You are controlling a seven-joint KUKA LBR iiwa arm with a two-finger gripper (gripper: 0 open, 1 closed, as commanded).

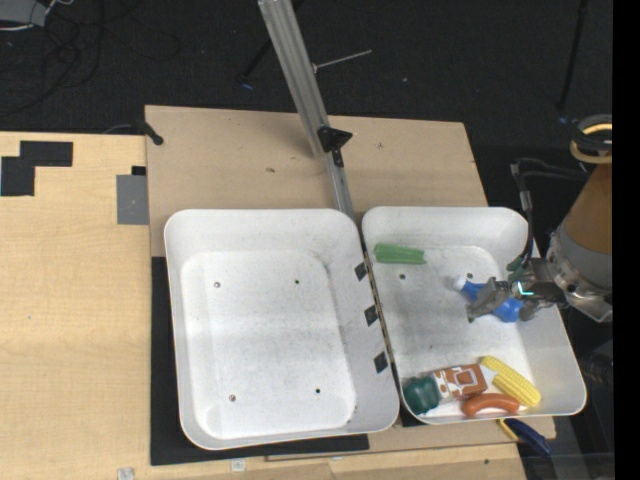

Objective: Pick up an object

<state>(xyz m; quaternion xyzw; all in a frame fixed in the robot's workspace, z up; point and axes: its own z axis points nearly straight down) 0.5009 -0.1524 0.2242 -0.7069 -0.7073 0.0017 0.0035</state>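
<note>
The right bin [450, 223] holds several small objects. A green flat piece [400, 255] lies near its far left side. A blue object [508, 310] sits at the middle right, directly at my gripper [487, 301], which reaches in low from the right and partly covers it. Whether the blue object is gripped is unclear. Along the bin's near edge lie a dark green item [422, 394], a brown and white box [460, 379], an orange-red sausage shape [490, 405] and a yellow corn cob [512, 381].
The left bin [200, 233] stands beside the right one, joined by black clips [371, 314]. A slanted metal rail [300, 78] rises behind the bins. The arm's body [590, 238] is over the right bin's right rim.
</note>
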